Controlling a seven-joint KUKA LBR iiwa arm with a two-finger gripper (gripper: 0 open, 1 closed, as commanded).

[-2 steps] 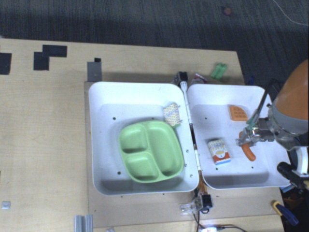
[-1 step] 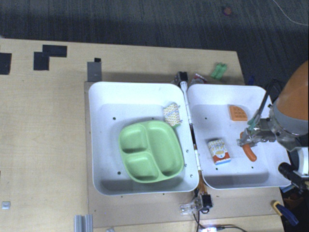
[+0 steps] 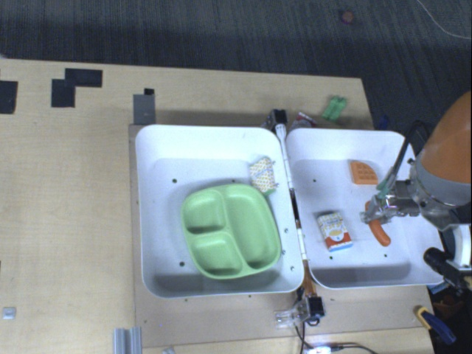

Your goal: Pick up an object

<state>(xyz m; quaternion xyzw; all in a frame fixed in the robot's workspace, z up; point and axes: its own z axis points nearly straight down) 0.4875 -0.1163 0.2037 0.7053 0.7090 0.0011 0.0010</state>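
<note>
The right bin (image 3: 352, 270) holds three things. An orange flat packet (image 3: 362, 172) lies near its back wall. A small white, red and blue box (image 3: 334, 231) lies in its middle. A short orange carrot-like piece (image 3: 380, 234) lies right of the box. My gripper (image 3: 375, 214) reaches in from the right. It hovers just above the upper end of the orange piece, close to it or touching it. Nothing is visibly lifted off the bin floor.
The left bin (image 3: 156, 198) contains a green divided plate (image 3: 230, 231) and a small patterned packet (image 3: 262, 173) at its back right. A green object (image 3: 334, 108) lies on the bench behind the bins. Cables and clips (image 3: 304, 312) sit at the front between the bins.
</note>
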